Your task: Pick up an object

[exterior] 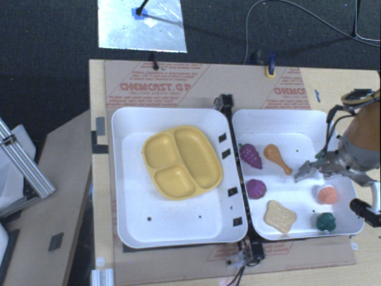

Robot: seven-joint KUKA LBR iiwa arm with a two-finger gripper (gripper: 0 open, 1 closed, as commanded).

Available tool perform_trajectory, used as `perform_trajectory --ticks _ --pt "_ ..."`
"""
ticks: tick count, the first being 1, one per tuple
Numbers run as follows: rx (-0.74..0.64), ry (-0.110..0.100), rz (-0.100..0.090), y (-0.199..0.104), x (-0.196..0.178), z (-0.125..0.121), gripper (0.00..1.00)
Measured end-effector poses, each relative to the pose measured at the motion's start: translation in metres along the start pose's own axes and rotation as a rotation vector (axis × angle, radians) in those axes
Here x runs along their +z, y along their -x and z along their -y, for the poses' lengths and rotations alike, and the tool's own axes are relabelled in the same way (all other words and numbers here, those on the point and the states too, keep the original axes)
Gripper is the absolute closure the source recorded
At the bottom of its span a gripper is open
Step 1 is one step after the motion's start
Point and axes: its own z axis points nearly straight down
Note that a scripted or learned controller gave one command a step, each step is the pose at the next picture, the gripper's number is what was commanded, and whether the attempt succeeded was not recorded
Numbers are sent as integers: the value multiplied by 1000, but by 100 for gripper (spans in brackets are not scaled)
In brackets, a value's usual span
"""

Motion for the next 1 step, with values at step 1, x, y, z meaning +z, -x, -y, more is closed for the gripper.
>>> perform_trajectory --ticks 1 --pt "1 3 1 0 -10 -1 100"
